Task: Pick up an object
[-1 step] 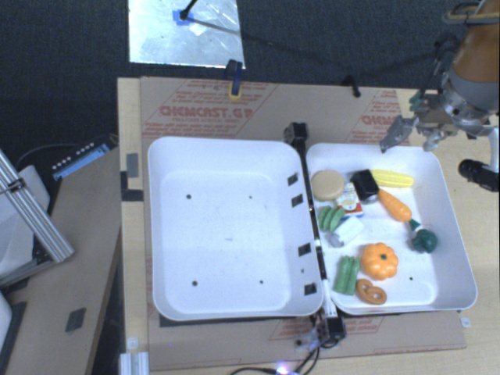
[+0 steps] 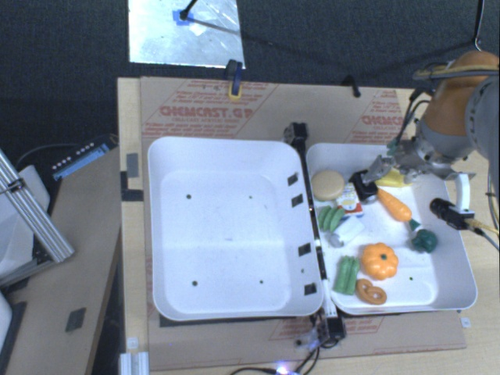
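Observation:
The right white bin [image 2: 457, 287] holds several toy foods. Among them are a tan bun [image 2: 328, 183], an orange carrot [image 2: 394, 205] with a green top, an orange pumpkin [image 2: 379, 260], a brown pretzel [image 2: 370, 291], a green pod [image 2: 346, 274] and another green piece [image 2: 330, 217]. A yellow piece [image 2: 393, 180] lies at the back. My gripper [image 2: 364, 184] reaches in from the right and hangs low over the bin's back part, between the bun and the carrot, just above a small red-and-white item [image 2: 349, 204]. Nothing is visibly held.
The left white bin [image 2: 226, 151] sits beside the right one, with black clips [image 2: 307, 248] along the shared wall. A black part with a cable [image 2: 449, 213] hangs over the right bin's far side. Both bins rest on a cardboard sheet [image 2: 203, 108].

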Available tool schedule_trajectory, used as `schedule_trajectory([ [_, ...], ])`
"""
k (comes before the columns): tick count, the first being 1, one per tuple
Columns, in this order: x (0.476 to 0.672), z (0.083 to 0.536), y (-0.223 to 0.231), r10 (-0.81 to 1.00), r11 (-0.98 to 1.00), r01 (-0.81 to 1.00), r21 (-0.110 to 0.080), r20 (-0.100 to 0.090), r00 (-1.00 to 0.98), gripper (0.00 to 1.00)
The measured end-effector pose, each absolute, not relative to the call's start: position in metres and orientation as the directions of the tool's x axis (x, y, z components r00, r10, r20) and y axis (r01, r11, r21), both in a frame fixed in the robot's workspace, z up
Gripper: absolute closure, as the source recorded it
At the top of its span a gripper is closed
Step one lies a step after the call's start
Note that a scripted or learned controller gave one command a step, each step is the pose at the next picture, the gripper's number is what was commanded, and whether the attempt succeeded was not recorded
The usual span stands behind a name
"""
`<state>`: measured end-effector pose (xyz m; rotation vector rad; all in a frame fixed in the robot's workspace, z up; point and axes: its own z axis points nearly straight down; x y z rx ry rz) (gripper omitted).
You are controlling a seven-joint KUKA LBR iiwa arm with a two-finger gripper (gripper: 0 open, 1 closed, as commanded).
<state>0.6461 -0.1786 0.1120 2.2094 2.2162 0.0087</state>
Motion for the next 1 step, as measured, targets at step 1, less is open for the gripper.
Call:
schedule_trajectory([
  [1,0.6081,0.0982,-0.1754,1.0,0.005,1.0,0.019,-0.004,-0.005,0.0],
])
